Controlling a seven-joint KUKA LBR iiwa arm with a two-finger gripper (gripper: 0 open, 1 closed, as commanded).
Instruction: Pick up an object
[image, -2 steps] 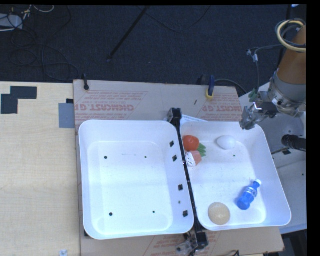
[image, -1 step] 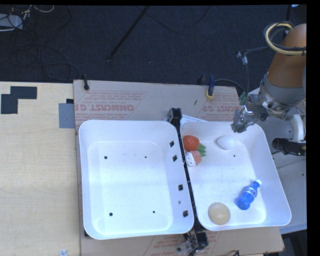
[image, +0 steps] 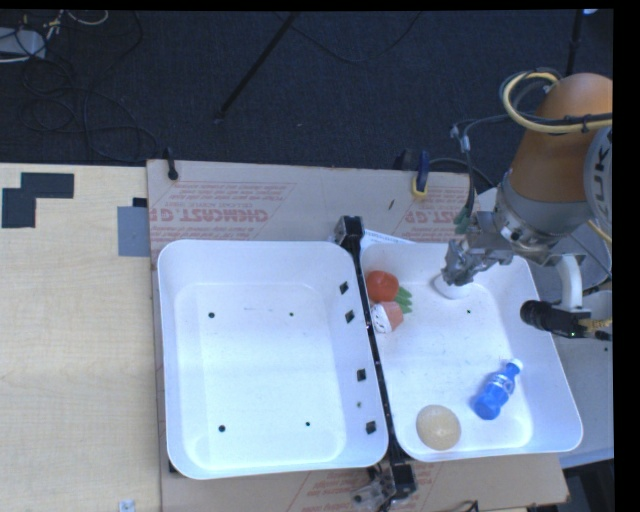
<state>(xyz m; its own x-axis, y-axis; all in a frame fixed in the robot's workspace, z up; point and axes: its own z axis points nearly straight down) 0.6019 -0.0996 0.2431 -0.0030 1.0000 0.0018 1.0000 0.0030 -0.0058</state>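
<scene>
claw (image: 462, 272): grip state unclear, low in right bin (image: 545, 420) | blue plastic bottle (image: 495, 391) | round beige ball (image: 438, 426)

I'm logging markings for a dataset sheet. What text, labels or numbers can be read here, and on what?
"CHEMCAST GP", printed in red on the cardboard sheet under the bins, seen upside down; the last letters are uncertain.
More red print on the cardboard near the right bin: too blurred to read.
Blue bottle: label unreadable.

Bench (image: 70, 330) bearing two white bins (image: 260, 360)
</scene>
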